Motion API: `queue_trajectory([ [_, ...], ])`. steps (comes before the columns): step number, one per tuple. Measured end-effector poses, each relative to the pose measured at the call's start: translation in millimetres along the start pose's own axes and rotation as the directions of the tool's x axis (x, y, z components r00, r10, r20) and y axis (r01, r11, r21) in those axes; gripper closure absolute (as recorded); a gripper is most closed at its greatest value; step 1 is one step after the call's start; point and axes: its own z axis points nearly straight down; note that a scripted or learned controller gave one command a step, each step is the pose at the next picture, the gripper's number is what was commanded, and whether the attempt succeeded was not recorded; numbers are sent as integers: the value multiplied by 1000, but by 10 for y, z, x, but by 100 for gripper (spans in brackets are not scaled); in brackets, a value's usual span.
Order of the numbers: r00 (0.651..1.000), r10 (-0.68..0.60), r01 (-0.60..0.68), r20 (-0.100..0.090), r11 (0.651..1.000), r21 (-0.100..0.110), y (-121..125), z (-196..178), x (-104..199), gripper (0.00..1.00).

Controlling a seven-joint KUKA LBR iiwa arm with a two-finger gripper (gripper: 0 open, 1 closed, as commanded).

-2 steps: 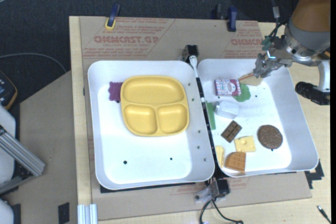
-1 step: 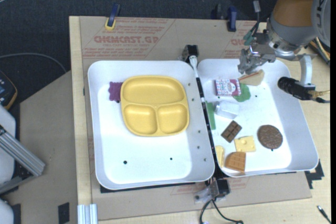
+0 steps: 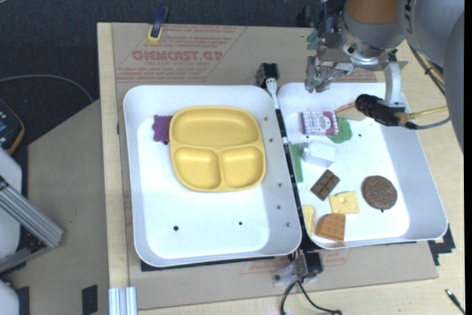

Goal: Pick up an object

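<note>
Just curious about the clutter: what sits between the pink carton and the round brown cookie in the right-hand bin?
In the camera view, bare white bin floor separates the pink carton from the round brown cookie. The green piece lies just beside the carton.

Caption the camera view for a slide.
Gripper hovers over the right bin of toy food; yellow tray fills the left bin.

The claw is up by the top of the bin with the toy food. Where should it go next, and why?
Probably toward the near side and down, I'd guess. The claw hovers over the right bin's far rim with nothing between its fingers, and the pink carton lies just nearer than it, the closest thing to grab.
</note>
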Motion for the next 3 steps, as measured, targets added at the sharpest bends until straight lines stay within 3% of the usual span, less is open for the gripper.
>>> queue_trajectory([
  [1, 1000, 2, -2, -1, 1000, 6, 44, 143, 281, 100],
  [2, 1000, 4, -4, 1, 1000, 0, 59, -32, 313, 100],
  [3, 1000, 5, -5, 0, 1000, 9, 51, 175, 379, 100],
])
